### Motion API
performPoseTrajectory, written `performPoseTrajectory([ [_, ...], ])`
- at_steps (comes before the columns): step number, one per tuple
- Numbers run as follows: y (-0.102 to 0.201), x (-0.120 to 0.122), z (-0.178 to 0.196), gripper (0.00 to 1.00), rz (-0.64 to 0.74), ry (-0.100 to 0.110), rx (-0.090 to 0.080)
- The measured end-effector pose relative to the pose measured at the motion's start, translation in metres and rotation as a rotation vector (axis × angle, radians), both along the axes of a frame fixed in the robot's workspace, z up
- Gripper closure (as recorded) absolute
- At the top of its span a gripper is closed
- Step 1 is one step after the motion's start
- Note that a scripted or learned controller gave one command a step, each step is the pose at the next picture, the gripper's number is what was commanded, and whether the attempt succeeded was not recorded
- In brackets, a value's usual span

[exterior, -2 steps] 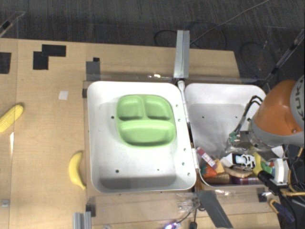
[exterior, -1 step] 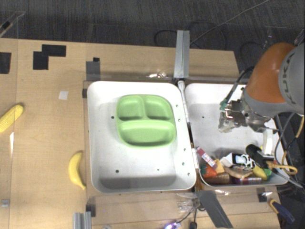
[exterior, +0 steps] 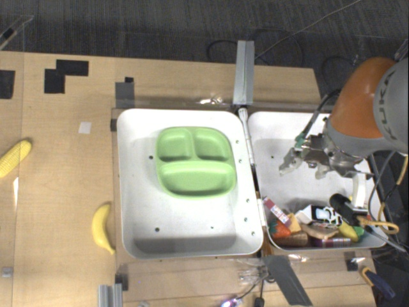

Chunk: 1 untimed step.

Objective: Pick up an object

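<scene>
My gripper (exterior: 303,166) hangs over the middle of the right bin (exterior: 271,139), above bare white floor, fingers spread open and nothing between them. A heap of small objects lies along that bin's front wall. It includes a red and white tube (exterior: 277,211), a black and white item (exterior: 326,216), a yellow piece (exterior: 349,231) and a brown one (exterior: 291,239). The heap is nearer the front than the gripper and apart from it. The grey arm with its orange band (exterior: 361,107) comes in from the right.
The left bin (exterior: 137,235) holds a green divided plate (exterior: 193,160). On the wooden bench left of the bins lie a banana (exterior: 102,228) and a corn cob (exterior: 14,158). A metal post (exterior: 244,72) stands behind the divider between the bins.
</scene>
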<state>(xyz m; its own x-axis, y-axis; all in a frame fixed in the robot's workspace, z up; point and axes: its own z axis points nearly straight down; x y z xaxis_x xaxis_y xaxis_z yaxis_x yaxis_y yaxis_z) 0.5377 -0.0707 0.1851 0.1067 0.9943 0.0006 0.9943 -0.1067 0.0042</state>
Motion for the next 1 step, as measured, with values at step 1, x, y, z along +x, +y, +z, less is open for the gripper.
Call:
performPoseTrajectory([
  [1, -0.0651, -0.0414, -0.0866, 0.0, 0.138, 0.001, -0.001],
])
